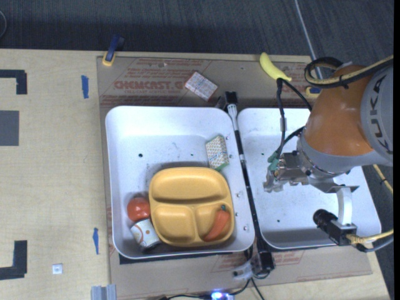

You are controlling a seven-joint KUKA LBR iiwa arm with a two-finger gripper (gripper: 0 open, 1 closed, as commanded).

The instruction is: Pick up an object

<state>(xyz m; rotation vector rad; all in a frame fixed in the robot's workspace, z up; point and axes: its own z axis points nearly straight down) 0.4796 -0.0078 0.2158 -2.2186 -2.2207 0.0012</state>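
Observation:
A yellow divided tray (187,204) lies in the left bin (125,130), with an orange carrot toy (217,224) in its right compartment. An orange-red ball (138,208) and a small white and orange cup (145,232) lie against the tray's left side. A small patterned pouch (217,151) rests near the left bin's right wall. My gripper (275,179) hangs over the left part of the right bin (269,230), under the grey and orange arm (344,127). I see nothing held in it.
On the cardboard behind the bins lie a small patterned packet (200,84) and a yellow banana-shaped piece (273,67). A black fitting (331,225) on the arm sits over the right bin's front. Cables loop over the arm's top.

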